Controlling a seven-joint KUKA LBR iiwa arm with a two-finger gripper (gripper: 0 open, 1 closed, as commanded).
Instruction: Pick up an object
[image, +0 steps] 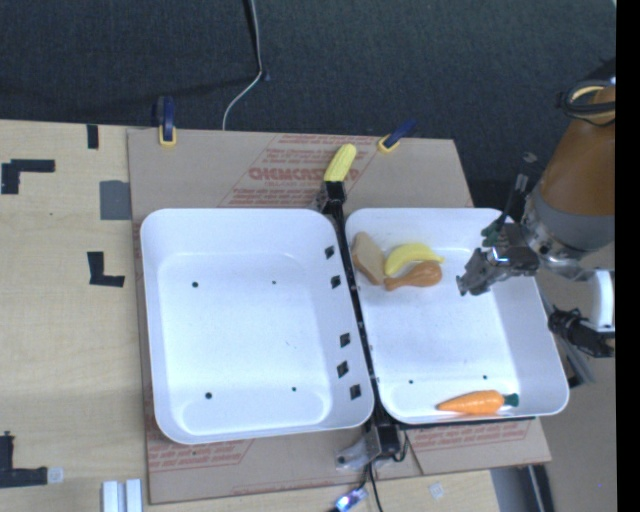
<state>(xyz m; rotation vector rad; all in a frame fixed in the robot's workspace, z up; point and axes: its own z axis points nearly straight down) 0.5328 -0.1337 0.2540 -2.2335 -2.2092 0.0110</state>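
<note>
The right bin (520, 330) holds a yellow banana (410, 257), a brown drumstick-shaped toy (415, 278) and a tan bread-like piece (368, 258), all bunched near its far left corner. An orange carrot (472, 403) lies at the bin's near edge. My gripper (478, 276) hovers over the right bin's far right part, to the right of the banana and drumstick, with a gap between them. Its dark fingers point down and left, and nothing shows between them.
The left bin (160, 300) stands beside the right one, joined by a black divider with clips (347, 340). A yellow clamp (338, 165) and blue-yellow clamps (165, 125) hold the cardboard base. The arm's orange band (585, 165) rises at the right.
</note>
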